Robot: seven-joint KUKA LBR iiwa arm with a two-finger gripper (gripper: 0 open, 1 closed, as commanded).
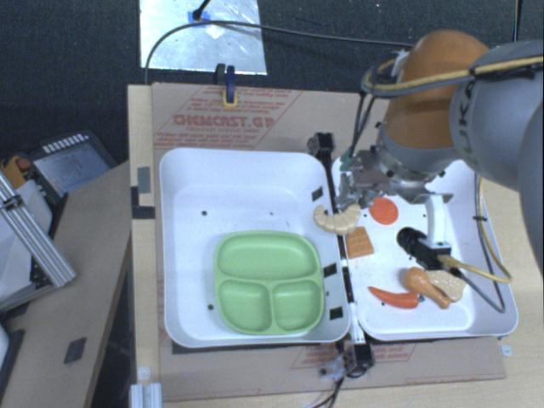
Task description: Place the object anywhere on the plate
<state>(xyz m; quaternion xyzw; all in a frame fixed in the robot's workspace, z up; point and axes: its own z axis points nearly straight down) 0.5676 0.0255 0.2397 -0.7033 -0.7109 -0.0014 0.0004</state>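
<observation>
**Plate (270, 253) near left, gripper (344, 201) over the crescent (337, 220) at the join**

Nearest to me is the green plate. It has three compartments and sits flat in the near half of the left bin (195, 194), well apart from everything else.

Across the join, the right bin (425, 321) holds the loose pieces. A red pepper (393, 297) lies closest to the near rim. Its right end touches a tan lump (435, 286). Farther in, an orange-brown square (359, 242) lies flat just right of the join. A red disc (384, 211) sits beyond that.

The pale crescent, the likely object to move, lies on the join where the two bins' rims meet. It is just far-left of the square and up and right of the plate, not on it.

From the right the arm (501, 117) reaches in across the far part of the right bin. It ends in the gripper, which points down directly over the crescent, with the red disc just to its right. I cannot tell whether it is open or shut, nor whether it touches the crescent. I can see nothing gripped in it.

Both bins rest on a cardboard sheet (255, 117).
</observation>
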